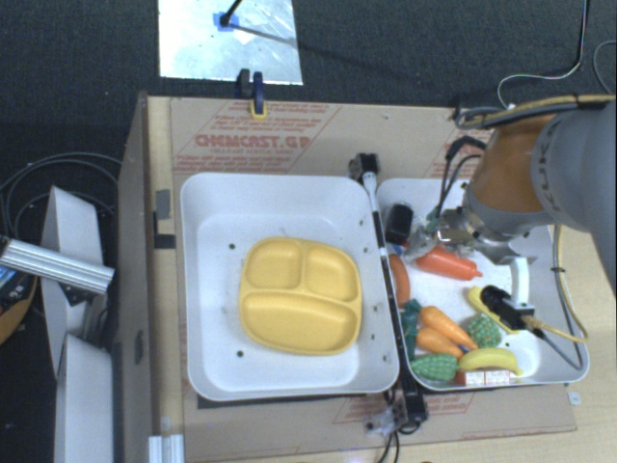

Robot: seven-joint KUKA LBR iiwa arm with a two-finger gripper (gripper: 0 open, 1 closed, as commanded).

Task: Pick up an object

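Arm (549, 167) is reaching in from the right edge of the frame, orange band above the wrist, and the gripper (445, 231) is sitting low over the upper part of the right bin (559, 369). Can't tell how the pincer is standing, the wrist is hiding it. Orange carrot (445, 262) is lying just below the gripper; contact is unclear. Black object (398, 224) is lying just left of it by the bin wall. Lower in that bin: another carrot (447, 327), green pieces (434, 367), banana (488, 359), all bunched together. Left bin (207, 258) is holding a yellow divided tray (300, 294) at frame centre.
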